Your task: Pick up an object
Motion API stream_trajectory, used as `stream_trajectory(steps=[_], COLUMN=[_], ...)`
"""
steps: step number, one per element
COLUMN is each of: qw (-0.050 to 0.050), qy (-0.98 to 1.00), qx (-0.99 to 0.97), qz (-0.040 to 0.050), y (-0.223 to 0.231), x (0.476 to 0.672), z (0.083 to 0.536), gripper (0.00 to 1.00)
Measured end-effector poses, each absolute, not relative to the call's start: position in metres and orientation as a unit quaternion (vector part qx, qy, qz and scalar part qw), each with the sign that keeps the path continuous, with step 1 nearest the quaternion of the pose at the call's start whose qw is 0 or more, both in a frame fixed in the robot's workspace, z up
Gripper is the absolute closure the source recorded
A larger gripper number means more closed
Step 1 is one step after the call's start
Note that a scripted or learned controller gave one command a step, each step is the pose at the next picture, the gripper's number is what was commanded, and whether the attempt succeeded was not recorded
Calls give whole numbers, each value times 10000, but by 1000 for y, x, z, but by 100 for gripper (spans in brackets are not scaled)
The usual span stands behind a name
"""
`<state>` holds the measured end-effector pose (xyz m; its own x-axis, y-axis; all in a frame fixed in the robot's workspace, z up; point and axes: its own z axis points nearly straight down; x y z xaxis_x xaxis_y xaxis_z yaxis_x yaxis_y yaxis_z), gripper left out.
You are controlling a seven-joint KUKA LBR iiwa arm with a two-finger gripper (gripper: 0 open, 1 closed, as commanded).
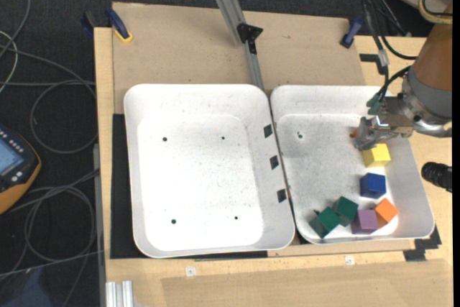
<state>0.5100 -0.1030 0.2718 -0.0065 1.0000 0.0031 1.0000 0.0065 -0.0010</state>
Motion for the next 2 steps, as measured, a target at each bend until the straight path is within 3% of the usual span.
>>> stream_trajectory(steps=[1, 2], qw=[12, 2], qy=[-7095, -7097], qx=[-7047, -7045], qz=[-6, -12], y=[-51, -1], x=[511, 524], z=[270, 271], gripper=[100, 100])
